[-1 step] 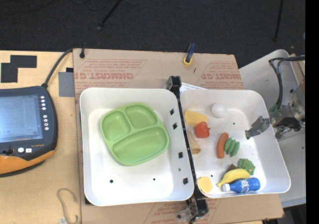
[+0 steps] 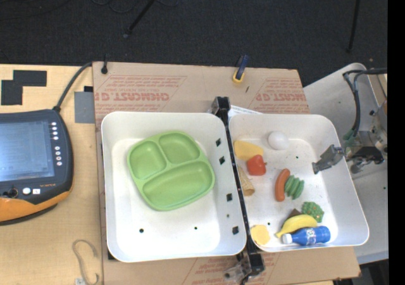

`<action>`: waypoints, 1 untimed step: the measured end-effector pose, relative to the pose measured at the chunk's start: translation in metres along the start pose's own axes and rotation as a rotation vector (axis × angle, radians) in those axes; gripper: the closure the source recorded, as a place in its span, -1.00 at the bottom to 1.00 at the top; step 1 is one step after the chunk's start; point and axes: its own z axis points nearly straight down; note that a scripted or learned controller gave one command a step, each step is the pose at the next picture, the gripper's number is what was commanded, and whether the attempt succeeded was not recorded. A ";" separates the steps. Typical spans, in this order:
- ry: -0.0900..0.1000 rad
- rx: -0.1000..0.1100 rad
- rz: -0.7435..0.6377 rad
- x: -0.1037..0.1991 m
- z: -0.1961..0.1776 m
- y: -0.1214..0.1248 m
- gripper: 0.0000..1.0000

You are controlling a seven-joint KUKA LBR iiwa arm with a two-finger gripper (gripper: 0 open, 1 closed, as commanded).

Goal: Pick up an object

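The right bin (image 2: 338, 135) holds several toy foods: a white egg (image 2: 277, 140), a yellow wedge (image 2: 247, 148), a red pepper (image 2: 256, 165), an orange-red sausage (image 2: 281, 185), a green ridged piece (image 2: 294, 187), a tan cone (image 2: 245, 184), a green leafy piece (image 2: 312, 211), a banana (image 2: 298, 223), a blue bottle (image 2: 311, 235) and a yellow disc (image 2: 260, 234). My gripper (image 2: 328, 159) hangs at the bin's right side, above its floor, to the right of the sausage and the green ridged piece. Nothing is seen in its grasp.
The left bin (image 2: 117, 214) carries a green divided plate (image 2: 171, 170). A black divider (image 2: 231, 176) runs between the bins. A teach pendant (image 2: 31, 160) lies at the far left of the bench. Grey arm hardware and cables (image 2: 364, 144) stand at the right edge.
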 end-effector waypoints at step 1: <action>0.002 0.005 -0.001 -0.002 0.044 -0.003 -1.00</action>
